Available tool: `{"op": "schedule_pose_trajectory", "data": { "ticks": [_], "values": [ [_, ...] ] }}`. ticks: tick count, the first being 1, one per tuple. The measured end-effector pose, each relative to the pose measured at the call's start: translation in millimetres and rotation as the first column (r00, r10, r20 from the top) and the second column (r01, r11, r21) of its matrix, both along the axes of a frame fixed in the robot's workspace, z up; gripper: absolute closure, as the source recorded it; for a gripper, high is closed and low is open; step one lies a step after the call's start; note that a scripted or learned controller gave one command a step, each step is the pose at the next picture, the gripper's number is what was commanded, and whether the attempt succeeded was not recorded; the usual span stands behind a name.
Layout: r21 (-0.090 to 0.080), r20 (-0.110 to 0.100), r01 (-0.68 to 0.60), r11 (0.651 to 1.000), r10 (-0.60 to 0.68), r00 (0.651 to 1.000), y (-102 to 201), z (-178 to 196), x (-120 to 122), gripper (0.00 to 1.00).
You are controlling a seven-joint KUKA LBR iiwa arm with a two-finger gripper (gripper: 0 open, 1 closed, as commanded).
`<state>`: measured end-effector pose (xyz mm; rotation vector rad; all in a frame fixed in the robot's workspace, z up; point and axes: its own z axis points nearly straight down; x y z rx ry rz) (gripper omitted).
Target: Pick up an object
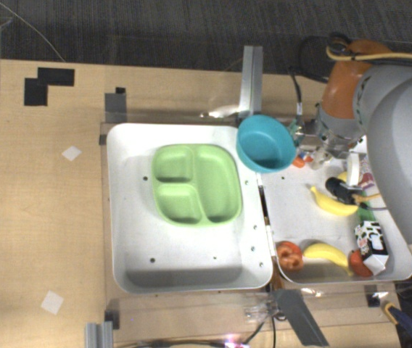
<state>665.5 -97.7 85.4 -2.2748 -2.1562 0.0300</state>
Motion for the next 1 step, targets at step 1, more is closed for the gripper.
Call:
{"op": "schedule_pose_trajectory", "data": {
  "ticks": [1],
  "values": [
    [-0.002, -0.032, 0.374, 0.928, -0.373, 0.927, 8.6, 1.0, -4.5, 0.00]
  ]
}}
